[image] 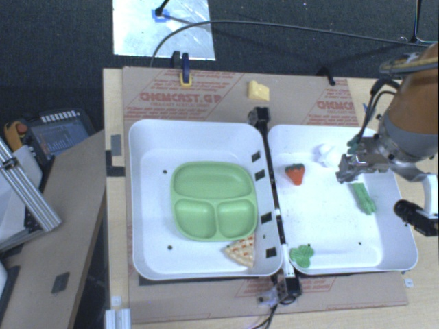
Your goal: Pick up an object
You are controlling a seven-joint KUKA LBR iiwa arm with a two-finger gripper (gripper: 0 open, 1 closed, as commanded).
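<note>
My gripper hangs over the right bin, near its far right side. A green pod-shaped toy lies just below and right of it, apart from it. A white object rests to the gripper's left near the bin's back wall. A red strawberry toy lies at the bin's left part. A green broccoli-like toy sits at the front left corner. Nothing shows between the gripper's metal tips.
The left bin holds a green divided plate and a pizza slice toy at its front right. A yellow block lies on the cardboard behind the bins.
</note>
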